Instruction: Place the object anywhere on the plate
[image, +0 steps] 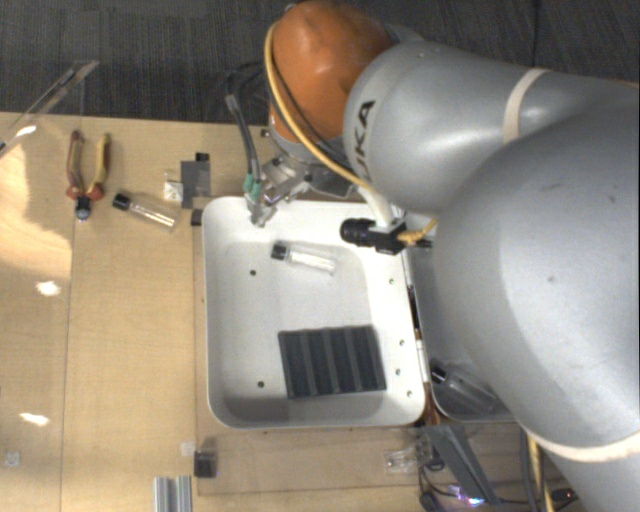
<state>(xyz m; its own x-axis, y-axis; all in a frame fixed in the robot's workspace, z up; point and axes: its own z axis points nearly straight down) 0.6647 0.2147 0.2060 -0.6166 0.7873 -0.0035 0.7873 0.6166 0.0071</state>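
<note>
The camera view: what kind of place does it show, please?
Probably a robotics lab workbench: a large grey KUKA arm reaches over a shallow white plastic bin, and red-handled pliers lie on the pale wooden bench.

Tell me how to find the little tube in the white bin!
Look at the white bin in the middle of the bench. In its far half, just past the tool, lies a small clear tube with a black cap. It lies inside the bin, above the dark ridged plate, unlike the similar tube on the wooden bench beside the red-handled pliers.
</note>
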